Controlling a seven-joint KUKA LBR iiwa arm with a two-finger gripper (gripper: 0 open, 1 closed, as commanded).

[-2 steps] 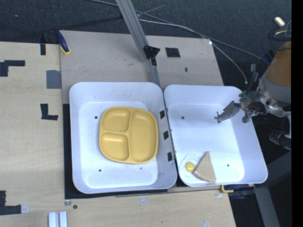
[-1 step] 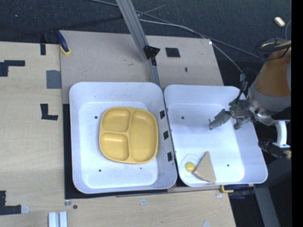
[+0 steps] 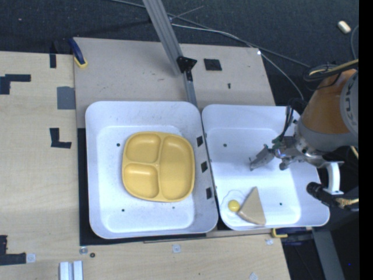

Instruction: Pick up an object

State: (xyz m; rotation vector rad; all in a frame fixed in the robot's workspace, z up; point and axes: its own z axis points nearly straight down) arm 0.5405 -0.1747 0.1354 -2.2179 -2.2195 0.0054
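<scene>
Camera view, bench: two shallow white bins side by side, the left bin (image 3: 99, 156) and the right bin (image 3: 245, 121).

Left bin contents: a yellow divided plate (image 3: 158, 166) lies flat near the middle, three compartments up, with nothing on it.

Right bin contents: a tan wedge (image 3: 253, 206) and a small yellow ball (image 3: 233, 205) sit in the near corner, just beside each other and close to the bin's front wall.

Arm: grey with an orange band, reaching in from the right over the right bin's far side.

Gripper (image 3: 269, 158): low over the middle of the right bin, apart from the wedge and ball, nothing seen between its fingers. Spread or pressed together: I cannot tell from this slant.

Likely target: the wedge or the ball, being the nearest things; this is a guess from position.

Wedge direction: its narrow tip points up and away, toward the gripper; its broad edge faces the front wall. Long axis runs from tip to broad edge, slightly slanted.

Risk one: the wedge's sloped sides could let it squirt out when pinched across the taper.

Risk two: the ball may roll off at a light knock.

Risk three: both lie near the wall, so a finger could strike the rim.
</scene>
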